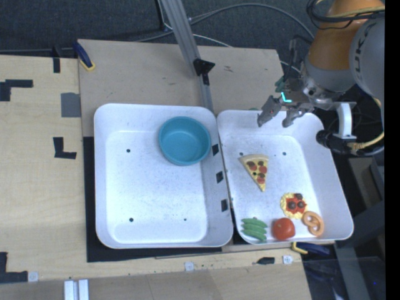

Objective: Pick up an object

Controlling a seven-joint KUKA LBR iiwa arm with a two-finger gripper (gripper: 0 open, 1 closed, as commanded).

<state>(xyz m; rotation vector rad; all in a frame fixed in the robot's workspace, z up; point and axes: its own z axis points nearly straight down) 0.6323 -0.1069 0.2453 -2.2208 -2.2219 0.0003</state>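
Two fingers spread apart on gripper [275, 119] at right bin [331, 167] far rim, nothing between; nearest pick likely pizza slice [256, 169] mid-bin: light, stiff, flat, probably best pinched across its narrow sides

Even overhead light, moderately bright.
White bins [150, 224] slightly glary; soft shadows; mild softness overall; dark, underexposed surround at top and right.

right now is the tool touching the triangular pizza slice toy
Apart. The camera view shows the tool near the right bin's far edge, bare white floor separating it from the triangular pizza slice toy.
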